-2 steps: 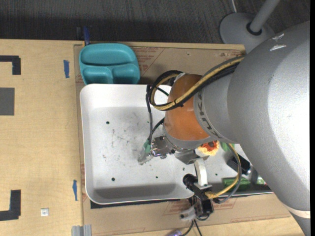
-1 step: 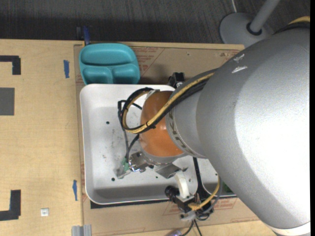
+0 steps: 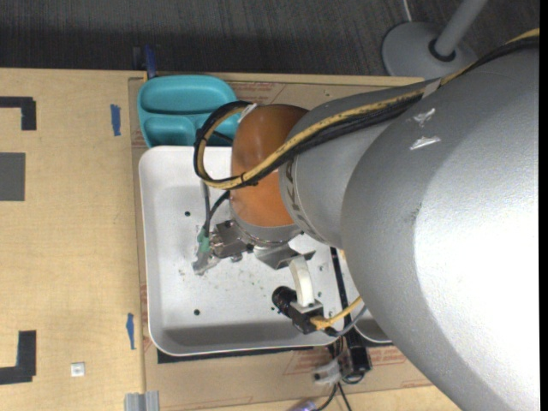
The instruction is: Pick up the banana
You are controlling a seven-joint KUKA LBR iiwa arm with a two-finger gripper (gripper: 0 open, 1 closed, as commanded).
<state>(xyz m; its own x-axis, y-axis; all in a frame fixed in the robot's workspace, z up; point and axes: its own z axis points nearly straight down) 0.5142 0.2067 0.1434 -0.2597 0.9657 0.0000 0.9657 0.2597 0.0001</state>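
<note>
The single fixed camera looked steeply down from above the bench, close over the arm (image 3: pixel 411 195), whose bulk reached in from the right across the white bin (image 3: pixel 167 229).

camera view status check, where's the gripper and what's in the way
Gripper low over the left white bin, fingers unreadable. Nothing seen held. Grey arm with orange band covers much of the bin. Teal container beyond the bin's far edge.
</note>
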